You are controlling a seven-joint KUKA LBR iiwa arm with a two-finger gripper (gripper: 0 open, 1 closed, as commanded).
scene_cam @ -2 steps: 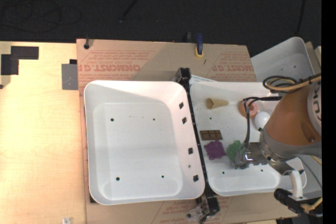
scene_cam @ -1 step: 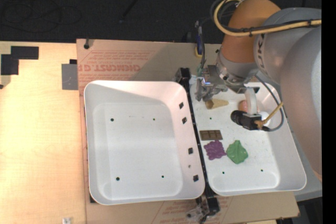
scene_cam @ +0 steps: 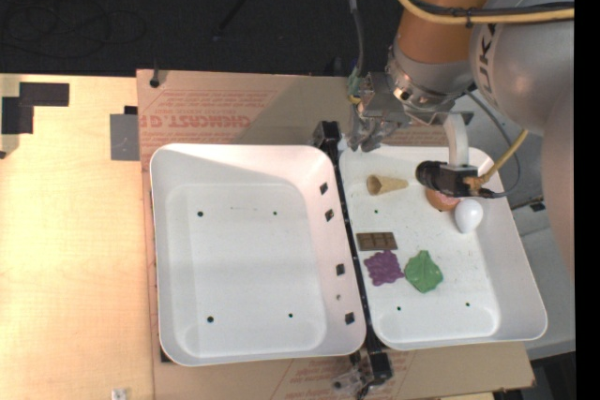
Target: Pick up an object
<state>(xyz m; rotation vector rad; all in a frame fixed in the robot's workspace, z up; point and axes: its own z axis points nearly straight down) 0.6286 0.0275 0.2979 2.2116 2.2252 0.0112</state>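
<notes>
**Gripper at the far-left corner of the right bin, all pieces on the bin floor**

From my station I see the grey arm with its orange band reaching in from the right. The gripper (scene_cam: 367, 138) hangs over the far-left corner of the shallow white right bin (scene_cam: 487, 304), close to the seam with the shallow white left bin (scene_cam: 244, 267). I cannot tell from this angle whether it is open or closed, and I see nothing gripped in it.

The pieces to choose from all lie in the right bin:
- A tan cone-shaped piece (scene_cam: 386, 185) lies on its side just in front of the gripper, apart from it.
- A small orange-pink rounded piece (scene_cam: 439, 200) sits right of the cone, partly hidden.
- A white egg-shaped piece (scene_cam: 469, 216) sits just beside the orange-pink one.
- A brown ridged rectangular bar (scene_cam: 377, 242) lies near the bin's left wall.
- A purple lumpy piece (scene_cam: 382, 268) touches the bar's near edge.
- A green lumpy piece (scene_cam: 423, 273) lies just right of the purple one.

Both bins rest on a brown cardboard sheet (scene_cam: 216, 112) on the pale wooden counter (scene_cam: 66, 248)
</notes>
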